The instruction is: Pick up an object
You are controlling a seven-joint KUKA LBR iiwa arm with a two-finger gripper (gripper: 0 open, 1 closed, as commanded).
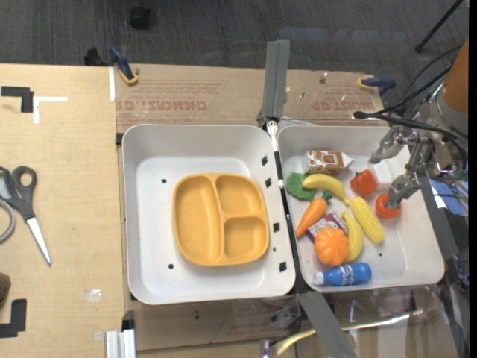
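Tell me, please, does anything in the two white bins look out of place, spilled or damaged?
Nothing stands out. The yellow divided tray lies flat in the left bin. The toy foods, such as the banana, carrot and corn, lie crowded together inside the right bin, and none has spilled over its rim.

Lighting: bright, even, from overhead; white bins (134, 222) near glare, with soft shadows inside their walls. Focus: sharp around the yellow tray (220, 219); slight grain on the dark floor (223, 10) beyond it.

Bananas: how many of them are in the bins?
2. One banana lies near the middle of the right bin, below the brown box. The other banana lies lower, between the pumpkin and the corn.
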